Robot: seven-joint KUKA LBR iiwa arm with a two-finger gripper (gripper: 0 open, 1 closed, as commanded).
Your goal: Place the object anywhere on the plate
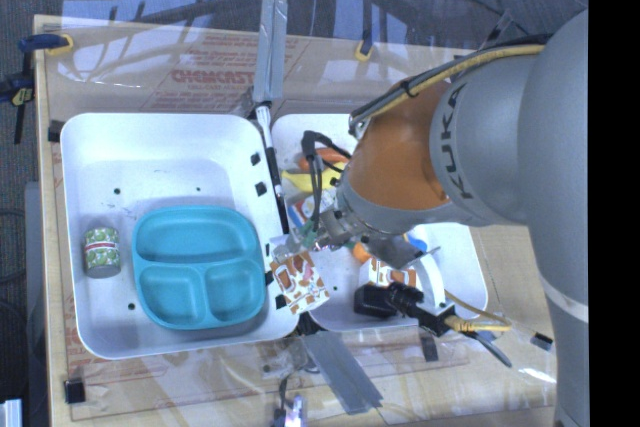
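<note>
On bench: two white bins side by side, left bin point(72, 177) and right bin point(462, 267), walls meeting at the middle.
Plate: blue plate point(190, 240) with three compartments, lying flat in the left bin toward its front edge, right of centre. All three compartments are bare.
Can: small can point(101, 250) with a green and white label, upright near the left bin's left wall, just beside the plate's left rim but apart from it.
Object: patterned packet point(300, 283), orange-brown on white, tilted across the shared walls of the two bins near their front edge. It sits just beside the plate's front right corner and is not on the plate.
Arm: grey arm point(490, 125) comes in over the right bin's right side, with the orange band point(400, 170) above that bin's middle.
Gripper: gripper point(318, 233) low by the right bin's left wall, directly behind the patterned packet.
Grip state: cannot tell how far open it is, or whether it has hold of the packet.
Right bin clutter: yellow item point(297, 181) near the back left corner; other pieces are too hidden by the wrist to name.
</note>
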